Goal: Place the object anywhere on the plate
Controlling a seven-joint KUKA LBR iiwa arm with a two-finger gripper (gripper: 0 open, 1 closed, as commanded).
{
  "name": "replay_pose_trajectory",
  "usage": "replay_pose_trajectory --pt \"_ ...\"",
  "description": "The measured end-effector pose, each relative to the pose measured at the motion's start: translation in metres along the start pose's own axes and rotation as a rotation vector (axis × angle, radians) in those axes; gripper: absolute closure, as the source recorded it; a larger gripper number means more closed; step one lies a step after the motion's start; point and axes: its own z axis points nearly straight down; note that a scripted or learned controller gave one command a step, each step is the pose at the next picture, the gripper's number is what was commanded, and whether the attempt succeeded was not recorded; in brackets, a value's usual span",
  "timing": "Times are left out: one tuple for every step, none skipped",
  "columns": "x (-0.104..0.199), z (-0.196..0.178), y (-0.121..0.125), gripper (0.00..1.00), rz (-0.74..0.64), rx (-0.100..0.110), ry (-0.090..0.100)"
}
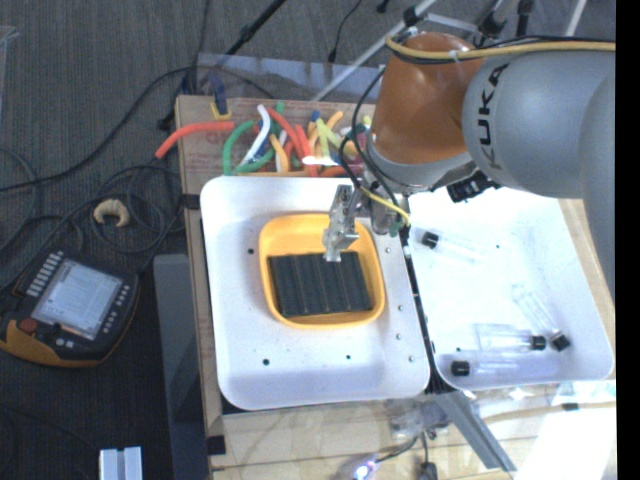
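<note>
The tool (338, 251) hangs over the far edge of the yellow plate (275, 246) in the left bin (235, 348). Whether it is clenched, or carrying anything, I cannot tell. Clear syringes (447, 244) lie in the bin to its right (590, 338), so this is probably the placing step; next, lower and release.

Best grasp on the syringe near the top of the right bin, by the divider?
A judgement: the syringe lies flat and apart from the others, black cap toward the divider, clear barrel pointing right. Come straight down and close across the mid-barrel, fingers perpendicular to its long axis. The gripper is over the yellow plate.
</note>
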Motion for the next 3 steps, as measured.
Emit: replay_pose_trajectory --pt "0.000 0.000 0.000 0.00 0.000 -0.001 0.000" --pt "-0.020 -0.027 0.087 0.00 0.016 -0.003 -0.001" --pt "-0.042 -0.019 0.035 0.00 -0.253 0.000 -0.002"
